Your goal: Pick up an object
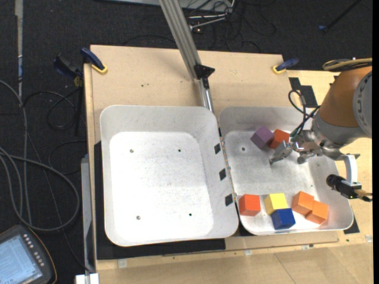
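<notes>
We observe a tan bench top (154,76) carrying two shallow white bins side by side: a left bin (160,173) and a right bin (237,123). We note a metal pole (180,28) running at a slant from the far edge down to the gap between the bins. We find yellow-and-blue clamps at the far left corner (95,61) and far right corner (285,65). Black cables (35,152) lie on the dark floor at left, with a screen device (21,259) at the near left.

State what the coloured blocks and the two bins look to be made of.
Blocks, e.g. the blue block: probably painted wood or foam, from the matte, solid colour and crisp edges. The left bin and right bin: likely moulded plastic, from the smooth white surface and rounded corners.
</notes>
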`<state>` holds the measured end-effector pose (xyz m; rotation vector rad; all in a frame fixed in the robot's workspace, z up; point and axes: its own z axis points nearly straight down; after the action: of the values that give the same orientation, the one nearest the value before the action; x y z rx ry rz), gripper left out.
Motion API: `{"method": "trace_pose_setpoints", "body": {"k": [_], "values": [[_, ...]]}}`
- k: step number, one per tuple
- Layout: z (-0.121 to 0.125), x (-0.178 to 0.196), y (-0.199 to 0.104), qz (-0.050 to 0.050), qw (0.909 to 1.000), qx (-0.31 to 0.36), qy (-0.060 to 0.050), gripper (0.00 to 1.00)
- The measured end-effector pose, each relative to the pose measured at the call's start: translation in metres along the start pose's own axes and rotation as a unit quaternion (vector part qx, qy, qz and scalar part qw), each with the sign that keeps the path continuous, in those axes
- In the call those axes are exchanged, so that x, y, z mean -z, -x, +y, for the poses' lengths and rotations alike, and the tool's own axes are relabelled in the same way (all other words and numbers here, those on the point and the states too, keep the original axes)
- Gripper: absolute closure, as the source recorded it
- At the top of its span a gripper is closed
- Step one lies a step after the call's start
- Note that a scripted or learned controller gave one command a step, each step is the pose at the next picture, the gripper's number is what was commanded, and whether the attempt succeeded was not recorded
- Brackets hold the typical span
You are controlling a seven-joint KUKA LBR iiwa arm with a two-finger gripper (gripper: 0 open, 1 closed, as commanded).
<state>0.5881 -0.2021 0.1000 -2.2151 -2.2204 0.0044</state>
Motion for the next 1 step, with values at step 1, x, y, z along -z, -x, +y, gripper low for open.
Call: {"method": "trace_pose_setpoints", "body": {"k": [1], "values": [[0.0001,-0.0049,-0.0001,-0.001,1.0000,-0.001,0.002,0.00]]}}
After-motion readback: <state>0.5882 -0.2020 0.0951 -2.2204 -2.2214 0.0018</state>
